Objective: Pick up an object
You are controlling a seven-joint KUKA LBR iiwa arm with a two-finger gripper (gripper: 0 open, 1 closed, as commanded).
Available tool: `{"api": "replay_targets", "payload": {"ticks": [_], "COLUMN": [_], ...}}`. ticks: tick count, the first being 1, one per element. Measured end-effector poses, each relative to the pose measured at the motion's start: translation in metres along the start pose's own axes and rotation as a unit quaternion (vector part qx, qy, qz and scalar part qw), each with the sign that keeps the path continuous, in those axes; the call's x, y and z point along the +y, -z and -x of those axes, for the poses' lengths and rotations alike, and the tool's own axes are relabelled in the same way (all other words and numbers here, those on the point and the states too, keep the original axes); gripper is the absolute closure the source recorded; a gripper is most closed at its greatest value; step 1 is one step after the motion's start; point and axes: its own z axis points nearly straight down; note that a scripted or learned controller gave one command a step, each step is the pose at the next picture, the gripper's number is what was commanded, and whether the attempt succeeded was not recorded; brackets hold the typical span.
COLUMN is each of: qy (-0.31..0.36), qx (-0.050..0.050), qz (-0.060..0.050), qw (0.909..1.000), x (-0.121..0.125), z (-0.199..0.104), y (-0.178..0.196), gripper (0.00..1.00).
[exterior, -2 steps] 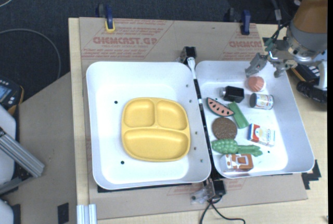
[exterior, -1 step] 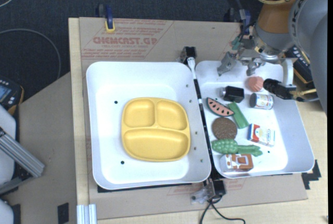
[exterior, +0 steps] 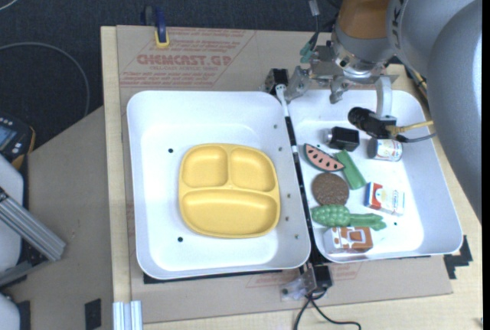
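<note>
My gripper [exterior: 359,100] hangs over the far end of the right bin [exterior: 436,191], under the orange band of the arm. Its two grey fingers [exterior: 383,102] stand apart with nothing between them, so it is open. Just below it lie a black block [exterior: 344,138], a dark rounded piece [exterior: 366,120] and a small can [exterior: 388,150]. Nearer the front are a watermelon slice [exterior: 320,158], a green pickle [exterior: 352,168], a brown round disc [exterior: 330,188], a red and white carton [exterior: 385,198], a green bunch [exterior: 331,215] and an orange packet [exterior: 352,239].
The left bin [exterior: 153,137] holds a yellow divided plate [exterior: 228,191]. A raised rim [exterior: 291,145] separates the two bins. The grey arm [exterior: 452,37] covers the far right corner. A blue and yellow clamp [exterior: 161,26] sits at the board's far edge.
</note>
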Motion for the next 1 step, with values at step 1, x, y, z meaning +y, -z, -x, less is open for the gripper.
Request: {"api": "replay_targets", "payload": {"ticks": [1], "qy": [-0.003], "qx": [-0.002], "qz": [0.000], "qw": [1.0000], "x": [0.0000], "z": [0.0064], "y": [0.0095], "gripper": [1.00]}}
